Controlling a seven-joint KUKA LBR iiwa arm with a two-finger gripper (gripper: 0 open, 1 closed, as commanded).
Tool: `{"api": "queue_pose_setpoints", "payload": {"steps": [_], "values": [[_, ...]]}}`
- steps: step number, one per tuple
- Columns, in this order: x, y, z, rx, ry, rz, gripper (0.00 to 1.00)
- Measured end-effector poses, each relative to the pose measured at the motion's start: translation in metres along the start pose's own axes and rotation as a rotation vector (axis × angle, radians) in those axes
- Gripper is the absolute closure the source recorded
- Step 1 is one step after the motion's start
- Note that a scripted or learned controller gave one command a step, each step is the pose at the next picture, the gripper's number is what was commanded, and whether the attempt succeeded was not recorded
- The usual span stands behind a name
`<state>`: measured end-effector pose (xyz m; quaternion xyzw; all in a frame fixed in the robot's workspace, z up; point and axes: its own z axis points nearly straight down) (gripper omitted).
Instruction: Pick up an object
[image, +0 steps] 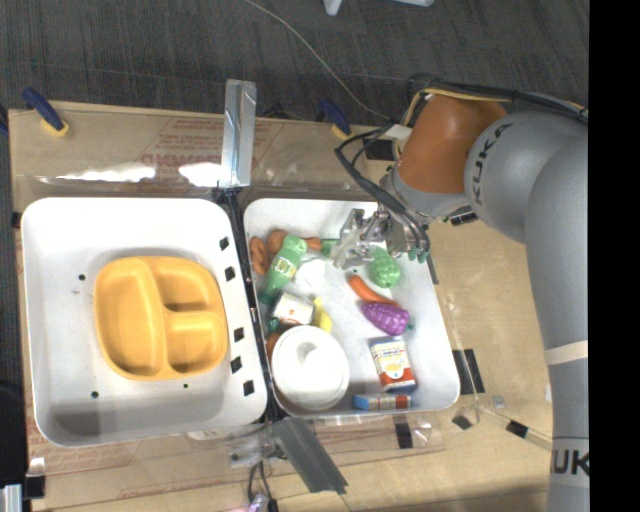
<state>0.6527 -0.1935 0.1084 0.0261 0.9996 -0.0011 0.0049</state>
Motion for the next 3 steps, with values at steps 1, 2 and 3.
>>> {"api": "queue_pose_setpoints", "payload": {"steps": [1,2,3], "values": [[0.0,0.0,0.001,0.0,0.001,0.0,0.0],[0.0,0.0,0.001,0.0,0.001,0.0,0.0],[0.017,0.04,0.009,-0.003,0.01,0.022,0.0]]}}
